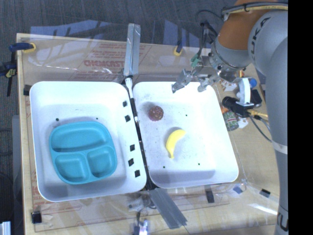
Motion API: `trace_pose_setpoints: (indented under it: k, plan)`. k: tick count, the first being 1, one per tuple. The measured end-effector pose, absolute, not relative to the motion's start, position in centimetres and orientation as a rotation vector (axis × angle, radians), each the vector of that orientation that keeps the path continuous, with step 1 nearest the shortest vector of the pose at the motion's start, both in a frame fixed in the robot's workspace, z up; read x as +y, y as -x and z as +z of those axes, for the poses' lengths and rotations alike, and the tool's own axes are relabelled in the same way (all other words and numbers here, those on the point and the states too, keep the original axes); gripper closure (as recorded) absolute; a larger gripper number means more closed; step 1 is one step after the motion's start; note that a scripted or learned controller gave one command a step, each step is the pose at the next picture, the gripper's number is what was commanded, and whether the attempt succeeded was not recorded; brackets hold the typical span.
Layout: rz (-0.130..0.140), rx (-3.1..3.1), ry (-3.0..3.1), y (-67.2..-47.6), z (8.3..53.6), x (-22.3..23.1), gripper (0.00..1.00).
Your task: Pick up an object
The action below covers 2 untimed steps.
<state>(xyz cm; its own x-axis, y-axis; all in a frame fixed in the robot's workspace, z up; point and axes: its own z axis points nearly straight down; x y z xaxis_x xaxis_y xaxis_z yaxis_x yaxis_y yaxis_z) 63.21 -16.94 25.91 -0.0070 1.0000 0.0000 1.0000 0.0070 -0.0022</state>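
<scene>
With fingers (190,84) spread, above banana (174,141).

Dark grey carpet floor (73,4) around a plastic-sheeted wooden bench (73,58).

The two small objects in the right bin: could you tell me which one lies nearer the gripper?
The round dark-red object is nearer the gripper; the curved yellow banana lies farther down the bin, toward its front.

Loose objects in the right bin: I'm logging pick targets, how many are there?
2: a yellow banana near the bin's middle, and a small brown round object toward its upper left.
</scene>
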Motion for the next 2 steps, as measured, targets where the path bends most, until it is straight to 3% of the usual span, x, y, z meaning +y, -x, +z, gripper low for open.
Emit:
trace_pose_setpoints:
  k: [1,2]
  plan:
    - [0.007,-2.19,2.246,-57.2,17.6,-12.3,0.0]
    - [0.005,-2.281,2.154,-49.4,9.0,-12.7,0.0]
